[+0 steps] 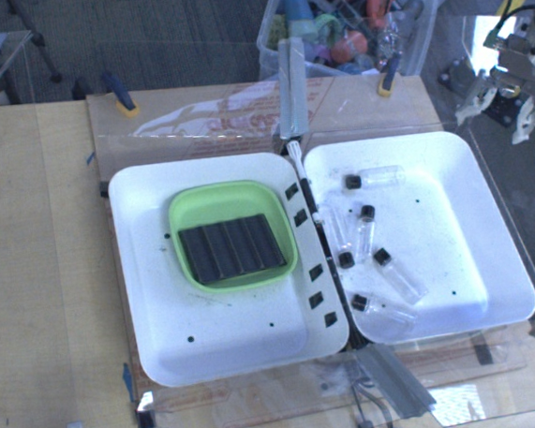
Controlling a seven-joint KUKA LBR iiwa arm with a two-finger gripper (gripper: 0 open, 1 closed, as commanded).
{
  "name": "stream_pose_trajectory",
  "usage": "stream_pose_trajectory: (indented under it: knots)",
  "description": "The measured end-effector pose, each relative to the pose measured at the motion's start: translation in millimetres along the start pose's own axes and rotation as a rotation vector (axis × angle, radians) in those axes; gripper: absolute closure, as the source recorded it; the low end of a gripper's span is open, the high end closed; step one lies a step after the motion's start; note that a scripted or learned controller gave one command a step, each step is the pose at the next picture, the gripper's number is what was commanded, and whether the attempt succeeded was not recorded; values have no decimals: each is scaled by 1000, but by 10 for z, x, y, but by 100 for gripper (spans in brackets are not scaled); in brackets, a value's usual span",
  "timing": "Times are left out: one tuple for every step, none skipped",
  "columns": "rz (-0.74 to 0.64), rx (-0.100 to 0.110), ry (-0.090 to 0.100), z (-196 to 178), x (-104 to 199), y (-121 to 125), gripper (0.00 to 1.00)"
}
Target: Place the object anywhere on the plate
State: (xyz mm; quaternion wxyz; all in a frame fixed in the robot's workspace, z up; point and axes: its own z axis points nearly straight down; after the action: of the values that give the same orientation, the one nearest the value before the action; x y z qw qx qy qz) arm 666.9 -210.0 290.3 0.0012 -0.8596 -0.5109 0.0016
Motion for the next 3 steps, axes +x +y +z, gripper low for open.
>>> stream_pose_trajectory:
  knots:
    - [0,-1,0,-9,3,1,0]
    - [47,1,0,312,10,-8,0]
    - [123,-5,2,-538,52,-27,0]
